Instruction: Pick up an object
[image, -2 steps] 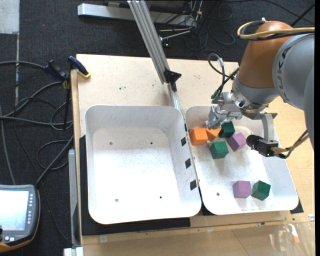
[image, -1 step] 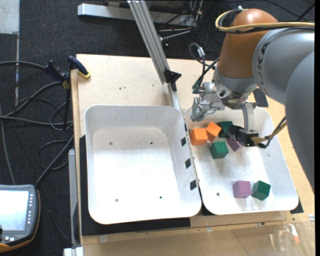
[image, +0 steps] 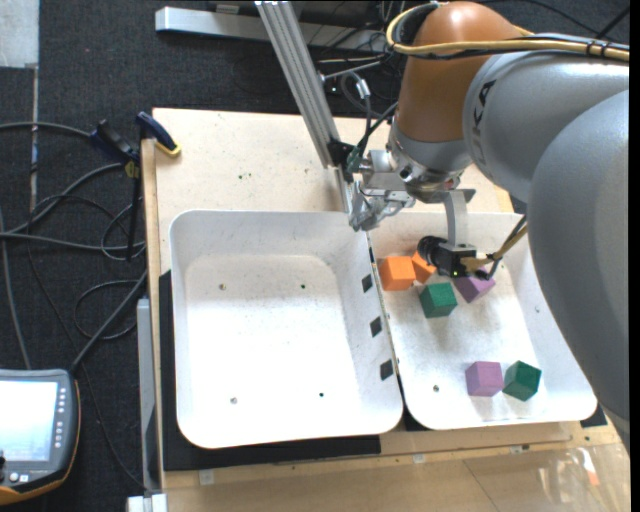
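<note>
- Five blocks are seen in the right bin (image: 432, 352); the orange block (image: 397, 272) lies nearest the gripper (image: 372, 212), whose opening cannot be told.
- A failed grasp is risked: the touching green block (image: 437, 300) may be jostled, or the bin wall struck.

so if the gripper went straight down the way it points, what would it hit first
Likely the gripper meets the right bin at its upper-left rim, short of the orange block; depth is unclear.

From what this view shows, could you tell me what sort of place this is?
Probably a robotics lab: a grey arm over two white bins, a teach pendant and loose cables on the floor.
</note>
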